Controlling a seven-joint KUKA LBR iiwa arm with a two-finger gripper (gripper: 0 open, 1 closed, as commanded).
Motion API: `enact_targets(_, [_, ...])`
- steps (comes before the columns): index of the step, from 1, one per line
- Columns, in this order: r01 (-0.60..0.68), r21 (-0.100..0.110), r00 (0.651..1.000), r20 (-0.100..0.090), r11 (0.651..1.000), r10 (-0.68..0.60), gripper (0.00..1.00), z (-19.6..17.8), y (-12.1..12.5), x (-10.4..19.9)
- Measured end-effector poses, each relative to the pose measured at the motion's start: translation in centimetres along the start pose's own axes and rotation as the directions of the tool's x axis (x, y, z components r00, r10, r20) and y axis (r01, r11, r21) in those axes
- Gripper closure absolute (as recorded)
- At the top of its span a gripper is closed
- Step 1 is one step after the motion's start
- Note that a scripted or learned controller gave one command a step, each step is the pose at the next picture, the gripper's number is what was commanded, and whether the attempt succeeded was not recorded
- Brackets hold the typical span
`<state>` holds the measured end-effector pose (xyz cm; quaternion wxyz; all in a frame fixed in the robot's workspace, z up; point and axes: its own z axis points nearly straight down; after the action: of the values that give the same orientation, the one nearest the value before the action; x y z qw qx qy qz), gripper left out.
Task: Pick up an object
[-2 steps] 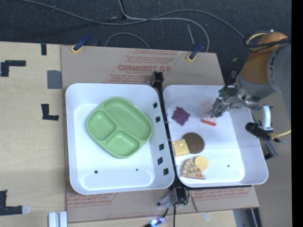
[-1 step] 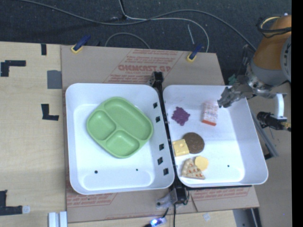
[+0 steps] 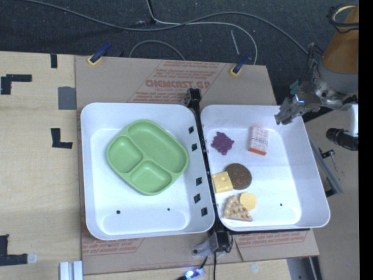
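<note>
Pizza slice (image 3: pixel 237 209) crowds the right bin (image 3: pixel 291 174)'s lower-left corner — its right half lies bare; gripper (image 3: pixel 287 113) hovers upper-right rim — grip unreadable.

Light even, diffuse, from overhead; moderately bright. Both white bins, left bin (image 3: pixel 93 156) and right bin (image 3: pixel 303 174), read bright but not blown out, faint sheen on the floors. Shadows soft and short: a thin one under the green tray (image 3: pixel 147 155), darker strips along the bin walls. Dark carpet (image 3: pixel 70 16) at top underexposed. Overall slightly soft, low resolution; arm (image 3: pixel 341 57) at right edge blurred.
</note>
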<state>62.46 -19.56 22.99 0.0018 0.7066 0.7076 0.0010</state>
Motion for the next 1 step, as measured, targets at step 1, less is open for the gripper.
enact_targets(1, [0.000, 0.002, 1.000, -0.001, 1.000, 0.000, 1.00, -3.39, 0.09, 0.04])
